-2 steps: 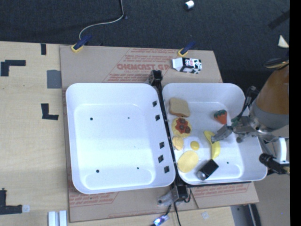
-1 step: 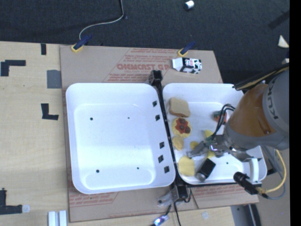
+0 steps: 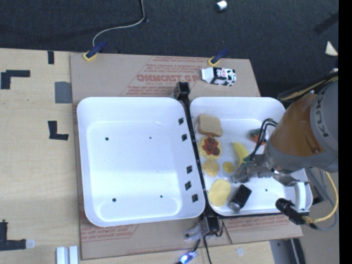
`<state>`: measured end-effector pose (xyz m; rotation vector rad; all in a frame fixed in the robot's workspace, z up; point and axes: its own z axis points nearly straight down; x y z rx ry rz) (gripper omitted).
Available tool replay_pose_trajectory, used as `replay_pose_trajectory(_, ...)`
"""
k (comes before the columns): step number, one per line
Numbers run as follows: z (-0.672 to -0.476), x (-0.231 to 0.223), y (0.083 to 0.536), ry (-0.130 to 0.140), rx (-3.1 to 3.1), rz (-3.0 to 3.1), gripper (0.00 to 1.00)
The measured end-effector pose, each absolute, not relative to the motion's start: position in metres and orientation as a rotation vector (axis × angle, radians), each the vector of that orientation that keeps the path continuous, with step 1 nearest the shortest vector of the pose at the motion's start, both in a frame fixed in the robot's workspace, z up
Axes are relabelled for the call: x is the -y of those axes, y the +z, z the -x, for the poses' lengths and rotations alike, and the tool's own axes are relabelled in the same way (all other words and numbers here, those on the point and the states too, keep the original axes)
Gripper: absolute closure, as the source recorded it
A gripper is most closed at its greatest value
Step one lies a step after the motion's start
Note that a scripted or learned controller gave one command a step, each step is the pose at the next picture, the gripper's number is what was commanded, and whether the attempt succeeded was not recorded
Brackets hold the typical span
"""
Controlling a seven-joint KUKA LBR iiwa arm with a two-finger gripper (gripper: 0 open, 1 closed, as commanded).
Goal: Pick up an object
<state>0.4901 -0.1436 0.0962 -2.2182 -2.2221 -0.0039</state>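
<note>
Items in right bin (image 3: 275, 106): one bread slice (image 3: 210, 125), three yellow pieces (image 3: 219, 191).

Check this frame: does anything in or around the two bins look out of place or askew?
All the items crowd the right bin. A small black-and-white object lies outside the bins on the cardboard behind them, and a white scrap sits on the dark floor.
</note>
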Motion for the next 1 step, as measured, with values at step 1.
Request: replay_pose_trajectory(1,-0.4899,0.1436,0.0956,-0.003,2.221,2.217,0.00)
